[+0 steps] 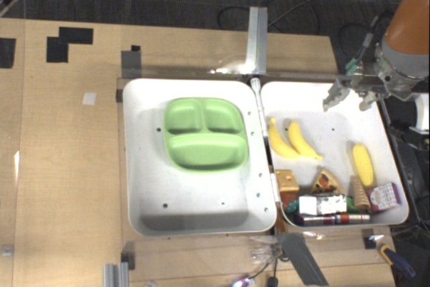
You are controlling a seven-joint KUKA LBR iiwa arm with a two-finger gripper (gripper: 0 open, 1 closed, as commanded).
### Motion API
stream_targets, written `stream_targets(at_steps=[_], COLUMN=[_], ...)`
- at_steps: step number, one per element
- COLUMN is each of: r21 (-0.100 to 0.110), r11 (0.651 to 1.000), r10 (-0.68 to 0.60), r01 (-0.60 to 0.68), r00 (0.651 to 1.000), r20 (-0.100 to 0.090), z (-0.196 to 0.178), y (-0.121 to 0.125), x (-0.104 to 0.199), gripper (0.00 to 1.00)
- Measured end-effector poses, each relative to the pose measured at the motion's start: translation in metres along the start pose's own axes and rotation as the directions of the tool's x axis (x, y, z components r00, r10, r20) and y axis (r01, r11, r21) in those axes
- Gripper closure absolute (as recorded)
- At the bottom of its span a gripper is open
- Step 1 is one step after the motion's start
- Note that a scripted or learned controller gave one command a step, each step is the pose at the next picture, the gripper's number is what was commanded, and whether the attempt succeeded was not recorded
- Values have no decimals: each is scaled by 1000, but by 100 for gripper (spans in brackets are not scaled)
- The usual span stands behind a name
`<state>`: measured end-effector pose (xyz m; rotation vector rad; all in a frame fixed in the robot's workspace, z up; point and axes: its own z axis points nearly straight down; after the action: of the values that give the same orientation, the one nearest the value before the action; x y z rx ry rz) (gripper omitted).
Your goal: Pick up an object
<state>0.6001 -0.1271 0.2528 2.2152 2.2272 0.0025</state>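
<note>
While the left white bin (144, 212) carries a green divided plastic plate (203, 133) at its middle, the right white bin (302, 101) holds two yellow bananas (293, 140) near its left edge and a yellow corn cob (363, 164) toward its right edge. Above that bin's far right corner hangs the grey two-finger gripper (349, 97), fingers spread apart with nothing between them.

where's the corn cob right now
The corn cob lies in the right bin, near its right wall, right of the two bananas and above the small pink box.

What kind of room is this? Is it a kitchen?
Probably a robot lab, not a kitchen. A robot arm reaches over two white bins on a wooden bench, and the bananas and corn look like toys.
</note>
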Motion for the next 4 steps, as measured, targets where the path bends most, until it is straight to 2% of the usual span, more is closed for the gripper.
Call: stream_targets(at_steps=[1, 2, 3, 4], r21=[0, -4, -6, -12], r11=[1000, 994, 960, 973], r10=[0, -113, -280, -230], r01=[0, 113, 280, 230], r00=[1000, 994, 960, 973], r20=[0, 1, 2, 5], z=[0, 155, 66, 162], y=[0, 22, 53, -28], x=[0, 29, 81, 24], gripper=[0, 0, 0, 0])
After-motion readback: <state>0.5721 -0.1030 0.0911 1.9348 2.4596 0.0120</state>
